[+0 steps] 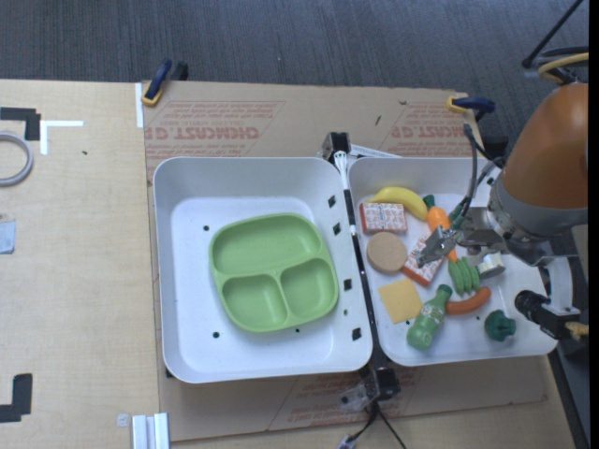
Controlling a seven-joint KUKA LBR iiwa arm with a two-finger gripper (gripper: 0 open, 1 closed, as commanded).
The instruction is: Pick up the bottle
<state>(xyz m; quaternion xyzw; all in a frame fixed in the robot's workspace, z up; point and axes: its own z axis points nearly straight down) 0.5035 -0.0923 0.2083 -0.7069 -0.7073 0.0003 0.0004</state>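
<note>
My pincer (pixel 436 248) hangs over the middle of the right bin (pixel 524 349), above a red-and-white carton (pixel 421 267); I cannot tell how it stands. The green bottle (pixel 428 323) lies tilted near that bin's front edge, beside the yellow cheese slice (pixel 400 299)

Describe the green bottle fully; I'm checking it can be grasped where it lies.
The small green plastic-looking bottle lies on its side in the right white bin, near the front wall, neck pointing up-right. A pale label wraps its body. Its neck meets the orange sausage-shaped toy; the yellow cheese-like square sits just left. The gripper is above, apart from it.
</note>
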